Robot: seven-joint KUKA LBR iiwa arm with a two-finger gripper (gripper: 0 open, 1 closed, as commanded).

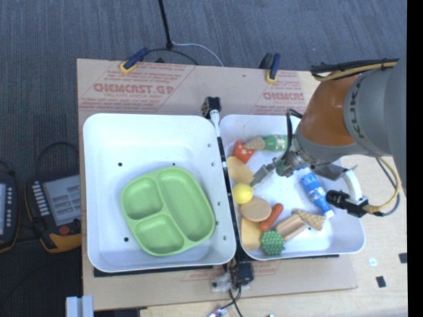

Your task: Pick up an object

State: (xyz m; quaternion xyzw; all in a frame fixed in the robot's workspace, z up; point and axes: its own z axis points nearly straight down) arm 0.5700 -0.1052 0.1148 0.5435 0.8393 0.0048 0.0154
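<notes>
The task is judged to be at an early stage: nothing is seen between the fingers of the tool [268, 172], so the pick is not yet made. The tool is lowered into the right bin [344, 246], and its two fingers are seen spread apart, pointing toward the left side of that bin. Approach appears done; closing on an object and lifting it are left.

The toy foods are found in the right bin. Just beside the fingertips a yellow ball [242, 193] and a pale potato [239, 172] are seen, and either is judged the likely target. The ball is round, so no long axis is given. The potato's long axis runs roughly from upper left to lower right. Above the tool, a corn cob [268, 142] lies with its long axis across the bin, left to right. A blue bottle [314, 193] lies tilted, pointing up-left. A green tray [168, 210] is held in the left bin [106, 134], on the counter [132, 88].
</notes>
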